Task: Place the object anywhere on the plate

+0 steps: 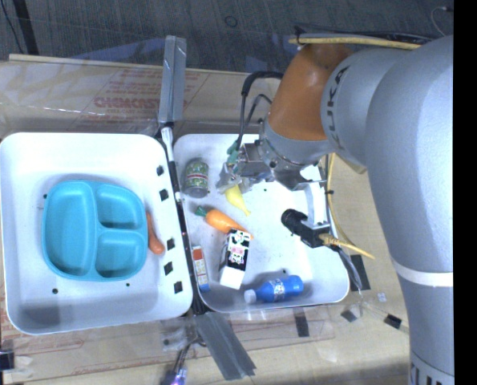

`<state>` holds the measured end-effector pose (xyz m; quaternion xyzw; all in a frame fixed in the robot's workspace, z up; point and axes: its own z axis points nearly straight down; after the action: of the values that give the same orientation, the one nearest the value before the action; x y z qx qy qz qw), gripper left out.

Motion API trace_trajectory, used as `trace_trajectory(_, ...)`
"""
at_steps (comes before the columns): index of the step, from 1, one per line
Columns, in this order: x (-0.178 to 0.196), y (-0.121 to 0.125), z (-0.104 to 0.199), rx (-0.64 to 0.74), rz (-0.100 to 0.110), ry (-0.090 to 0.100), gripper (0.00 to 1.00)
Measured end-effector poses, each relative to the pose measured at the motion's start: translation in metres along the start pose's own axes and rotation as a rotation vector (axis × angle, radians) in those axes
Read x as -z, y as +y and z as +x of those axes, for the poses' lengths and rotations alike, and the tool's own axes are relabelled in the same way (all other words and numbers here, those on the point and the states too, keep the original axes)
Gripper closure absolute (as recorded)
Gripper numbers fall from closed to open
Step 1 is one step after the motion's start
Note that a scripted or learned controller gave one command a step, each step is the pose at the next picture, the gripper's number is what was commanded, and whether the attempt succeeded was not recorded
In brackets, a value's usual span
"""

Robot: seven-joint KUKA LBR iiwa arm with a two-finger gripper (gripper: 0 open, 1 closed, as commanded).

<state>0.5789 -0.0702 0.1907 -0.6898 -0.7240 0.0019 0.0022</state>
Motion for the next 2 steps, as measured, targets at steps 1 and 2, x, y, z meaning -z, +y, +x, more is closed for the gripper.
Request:
trace_trajectory(1, 0.009, 0.008, 0.074, 0.019, -0.002, -0.002, 1.00)
trace_trajectory(2, 0.002, -0.004, 0.180, 0.112, 0.000, -0.001, 1.00)
